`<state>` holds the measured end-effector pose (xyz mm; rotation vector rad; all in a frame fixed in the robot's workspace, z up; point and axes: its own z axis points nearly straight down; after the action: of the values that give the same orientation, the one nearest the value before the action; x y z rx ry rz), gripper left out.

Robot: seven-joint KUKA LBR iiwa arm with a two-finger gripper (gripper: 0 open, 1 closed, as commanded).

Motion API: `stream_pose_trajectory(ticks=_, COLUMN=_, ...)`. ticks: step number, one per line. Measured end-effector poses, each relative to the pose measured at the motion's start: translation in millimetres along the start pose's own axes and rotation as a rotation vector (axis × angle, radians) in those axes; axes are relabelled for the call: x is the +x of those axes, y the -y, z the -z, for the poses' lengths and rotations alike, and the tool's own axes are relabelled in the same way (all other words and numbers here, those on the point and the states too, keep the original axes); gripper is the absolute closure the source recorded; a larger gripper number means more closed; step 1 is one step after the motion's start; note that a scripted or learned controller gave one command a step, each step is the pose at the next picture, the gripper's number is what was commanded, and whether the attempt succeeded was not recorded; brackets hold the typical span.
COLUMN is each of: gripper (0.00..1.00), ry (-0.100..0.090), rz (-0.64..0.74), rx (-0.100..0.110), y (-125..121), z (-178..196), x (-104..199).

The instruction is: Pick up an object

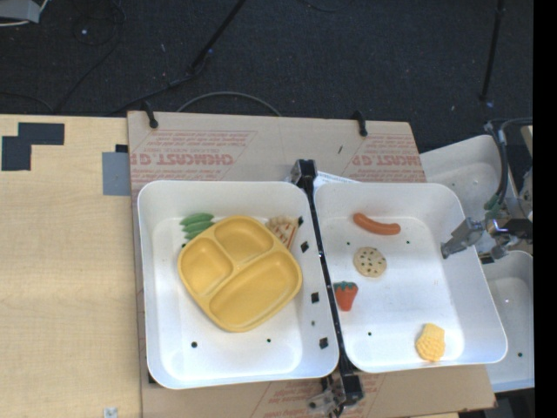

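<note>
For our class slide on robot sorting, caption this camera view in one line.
Gripper at the right bin's edge; sausage, cookie, carrot and corn inside.

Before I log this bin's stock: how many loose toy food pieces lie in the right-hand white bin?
4: a red-orange sausage at the far side, a round speckled cookie mid-bin, a red strawberry with green top by the divider, and a yellow corn piece in the near-right corner.

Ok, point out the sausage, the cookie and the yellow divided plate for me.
sausage [377, 225], camera view, middle of its length.
cookie [370, 262], camera view, centre of its top face.
yellow divided plate [252, 291], camera view, floor of its largest compartment.
</note>
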<state>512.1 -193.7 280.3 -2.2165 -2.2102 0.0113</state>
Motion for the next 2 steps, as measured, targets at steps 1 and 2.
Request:
stream_pose_trajectory(ticks=1, gripper=0.0, ry=0.003, rz=0.003, rx=-0.012, y=-2, z=6, x=0)
stream_pose_trajectory(ticks=2, gripper=0.0, ry=0.0, rz=0.003, rx=-0.006, y=-6, z=-47, x=10)
